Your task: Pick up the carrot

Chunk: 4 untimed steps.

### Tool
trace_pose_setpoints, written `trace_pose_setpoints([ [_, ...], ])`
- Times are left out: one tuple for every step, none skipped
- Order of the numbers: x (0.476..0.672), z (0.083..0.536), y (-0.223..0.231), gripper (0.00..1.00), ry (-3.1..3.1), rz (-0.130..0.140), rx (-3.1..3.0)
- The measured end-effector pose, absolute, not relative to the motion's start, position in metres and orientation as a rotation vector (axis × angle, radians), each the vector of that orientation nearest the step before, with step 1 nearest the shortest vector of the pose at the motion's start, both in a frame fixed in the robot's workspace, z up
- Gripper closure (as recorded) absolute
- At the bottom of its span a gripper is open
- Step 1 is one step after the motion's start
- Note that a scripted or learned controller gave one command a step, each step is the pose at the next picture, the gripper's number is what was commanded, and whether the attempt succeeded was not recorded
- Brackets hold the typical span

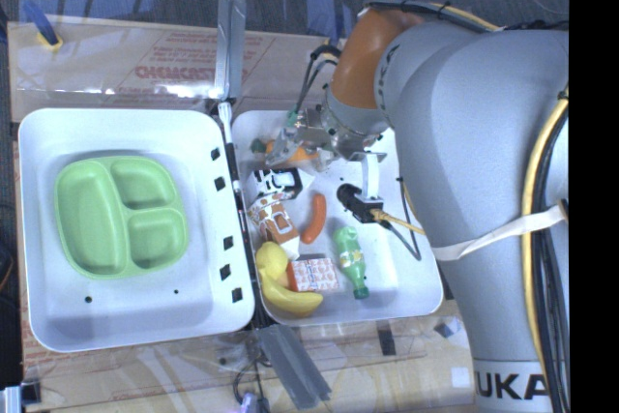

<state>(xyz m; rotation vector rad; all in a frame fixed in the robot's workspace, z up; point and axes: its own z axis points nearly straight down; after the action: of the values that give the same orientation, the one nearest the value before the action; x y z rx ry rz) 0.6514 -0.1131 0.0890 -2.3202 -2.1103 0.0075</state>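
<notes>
At the near end of the right bin (418, 278) a yellow banana (280, 293) is seen lying against the left wall. A small red-and-white box (315, 275) is set just beside it, touching its upper side. To the right of the box a green bottle (350, 259) lies on its side, its cap pointed toward the near rim. A little farther in, about the middle of the same bin, the carrot (313, 218) is found. It is an orange-red stick lying flat on the white floor, its length running roughly near to far. It is placed between a brown-and-white carton (275, 219) on its left and the top of the bottle on its right. Beyond the carton a black-and-white object (278, 179) rests near the left wall. The gripper (290, 145) is lowered over the far end of this bin, well apart from the carrot. Whether it is clenched or released cannot be told. A small orange patch is seen just beside it, but what that is cannot be made out. The grey arm (474, 140), with its orange band (363, 63), is stretched in from the right above the bin. In the left bin (58, 324) a green divided plate (121, 213) lies flat. Past both bins a sheet of printed cardboard (126, 63) is spread on the bench.
</notes>
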Motion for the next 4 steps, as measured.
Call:
trace_pose_setpoints([
  [0.651, 0.097, -0.112, 1.00, -2.116, 0.013, -2.309],
  [0.652, 0.190, -0.031, 1.00, -2.027, 0.005, -2.396],
  [0.652, 0.190, -0.032, 0.00, -2.026, 0.007, -2.396],
  [0.618, 0.112, -0.089, 0.00, -2.068, -0.022, -2.378],
])
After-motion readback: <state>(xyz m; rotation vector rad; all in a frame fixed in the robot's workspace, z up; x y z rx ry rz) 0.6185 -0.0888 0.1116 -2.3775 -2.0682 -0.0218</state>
